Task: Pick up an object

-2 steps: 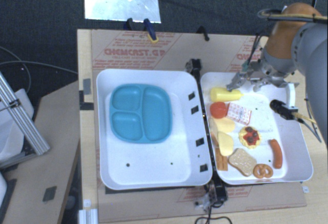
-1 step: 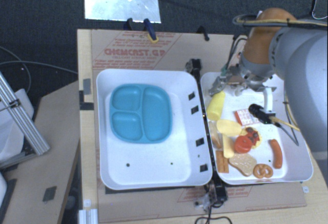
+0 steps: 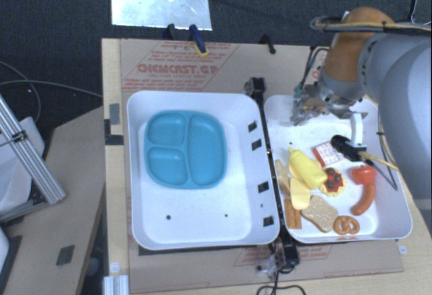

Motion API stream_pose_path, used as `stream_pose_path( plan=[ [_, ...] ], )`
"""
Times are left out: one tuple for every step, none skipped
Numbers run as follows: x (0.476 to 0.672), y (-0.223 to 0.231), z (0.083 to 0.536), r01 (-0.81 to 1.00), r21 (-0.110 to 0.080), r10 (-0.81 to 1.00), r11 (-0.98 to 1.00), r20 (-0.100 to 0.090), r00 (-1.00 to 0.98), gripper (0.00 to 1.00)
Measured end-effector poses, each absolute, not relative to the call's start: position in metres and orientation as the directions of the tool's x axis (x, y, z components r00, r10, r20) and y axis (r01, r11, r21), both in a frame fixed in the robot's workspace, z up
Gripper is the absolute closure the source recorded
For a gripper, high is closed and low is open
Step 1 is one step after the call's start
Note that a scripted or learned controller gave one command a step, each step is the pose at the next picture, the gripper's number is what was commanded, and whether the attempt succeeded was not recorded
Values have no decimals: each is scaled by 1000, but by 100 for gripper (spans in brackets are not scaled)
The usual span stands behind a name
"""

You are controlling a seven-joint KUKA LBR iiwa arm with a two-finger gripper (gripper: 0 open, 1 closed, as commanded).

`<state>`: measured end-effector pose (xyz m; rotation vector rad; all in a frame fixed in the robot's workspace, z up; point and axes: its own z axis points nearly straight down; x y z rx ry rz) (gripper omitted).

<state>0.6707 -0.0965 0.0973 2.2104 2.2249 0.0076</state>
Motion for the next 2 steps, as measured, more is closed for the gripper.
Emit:
stream_pose_path(
  plan=[
    [620,-71,190,1000,4,1000,5,1,-5,100],
    [565,14,184,1000,-2,1000,12,4,-12,100]
  ],
)
